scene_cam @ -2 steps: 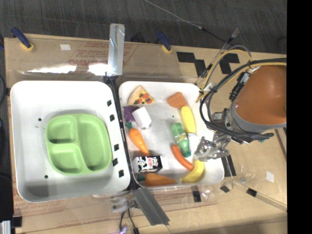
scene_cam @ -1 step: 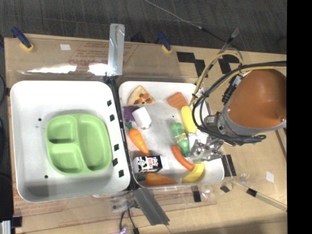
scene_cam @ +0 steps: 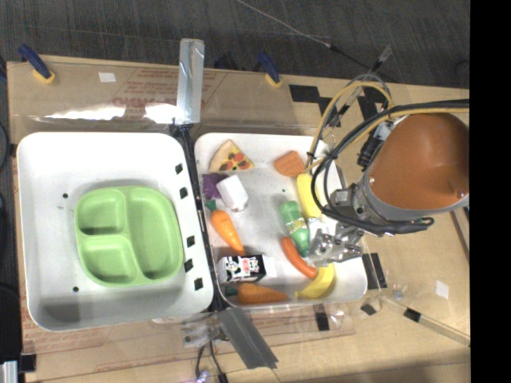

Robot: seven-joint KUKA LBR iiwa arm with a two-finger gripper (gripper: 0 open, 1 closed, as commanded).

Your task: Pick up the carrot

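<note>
We see three orange carrot-like pieces in the right bin (scene_cam: 263, 140). One carrot (scene_cam: 227, 228) lies near the left wall of this bin, just below a small white block (scene_cam: 233, 191). A second carrot (scene_cam: 298, 258) lies in the middle-right part, tilted, with its lower end touching the banana (scene_cam: 319, 282) at the near edge. A third orange piece (scene_cam: 259, 294) lies along the near wall, beside the milk carton (scene_cam: 242, 267); it can be a carrot too, but we cannot be sure.

The tool (scene_cam: 335, 244) is low over the right part of this bin, just right of the second carrot and near the green bottle (scene_cam: 293, 220). We cannot tell how it is set, and we see nothing held in it.

We judge the carrot is a light toy of hard plastic, stiff and rather smooth, so it can slip or roll when it is pressed. It is best to take it across the thick middle, not at the thin tip.

Our count: two bananas (the other banana (scene_cam: 307, 195) is further back), one pizza slice (scene_cam: 231, 158), one orange cracker-like piece (scene_cam: 290, 163), one purple thing (scene_cam: 212, 187), one bottle, one carton. The left bin (scene_cam: 48, 154) holds one green divided plate (scene_cam: 128, 234). Both bins stand on the tabletop (scene_cam: 104, 82).
</note>
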